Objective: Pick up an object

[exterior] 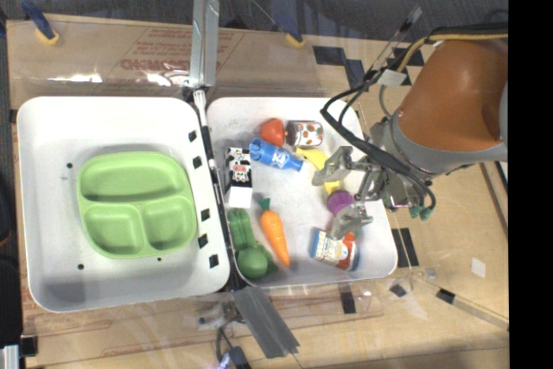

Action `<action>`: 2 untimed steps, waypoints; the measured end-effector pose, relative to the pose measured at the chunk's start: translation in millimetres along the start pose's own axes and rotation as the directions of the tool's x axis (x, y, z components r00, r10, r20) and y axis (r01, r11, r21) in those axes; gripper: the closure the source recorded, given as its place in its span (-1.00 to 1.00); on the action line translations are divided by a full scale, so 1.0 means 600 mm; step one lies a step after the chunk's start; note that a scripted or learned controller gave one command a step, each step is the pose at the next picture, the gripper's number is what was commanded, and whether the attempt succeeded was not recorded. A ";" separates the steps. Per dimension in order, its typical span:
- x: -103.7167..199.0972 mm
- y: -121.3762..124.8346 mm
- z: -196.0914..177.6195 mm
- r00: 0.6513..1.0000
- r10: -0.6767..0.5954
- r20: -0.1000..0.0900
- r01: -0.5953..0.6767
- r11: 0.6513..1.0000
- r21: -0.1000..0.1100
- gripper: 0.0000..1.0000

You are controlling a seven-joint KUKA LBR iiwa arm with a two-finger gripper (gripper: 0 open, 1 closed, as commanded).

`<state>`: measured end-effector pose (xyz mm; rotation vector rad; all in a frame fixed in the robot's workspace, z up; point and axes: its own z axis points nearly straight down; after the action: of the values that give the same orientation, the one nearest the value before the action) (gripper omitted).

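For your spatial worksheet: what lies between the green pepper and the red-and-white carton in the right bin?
The camera view shows the orange carrot between the green pepper and the carton.

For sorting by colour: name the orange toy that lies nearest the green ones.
The carrot, lying right beside the green toys at the right bin's near edge. The other orange-red toy sits at the far edge.

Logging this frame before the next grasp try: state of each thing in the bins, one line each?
green divided tray: flat in left bin, compartments bare
carrot: lying flat, right bin
purple toy: right bin, beside the gripper
gripper: low over right bin
blue bottle: on its side
small carton: tipped over, near bin's front edge
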<state>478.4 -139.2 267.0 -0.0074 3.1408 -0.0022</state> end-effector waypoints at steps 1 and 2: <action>-0.092 -0.032 0.249 0.998 0.065 -0.015 -0.065 0.998 -0.005 -1.00; -0.066 0.077 0.292 0.999 0.054 -0.001 -0.054 0.999 -0.002 -1.00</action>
<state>517.7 -93.0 91.7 0.0773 3.1409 0.0009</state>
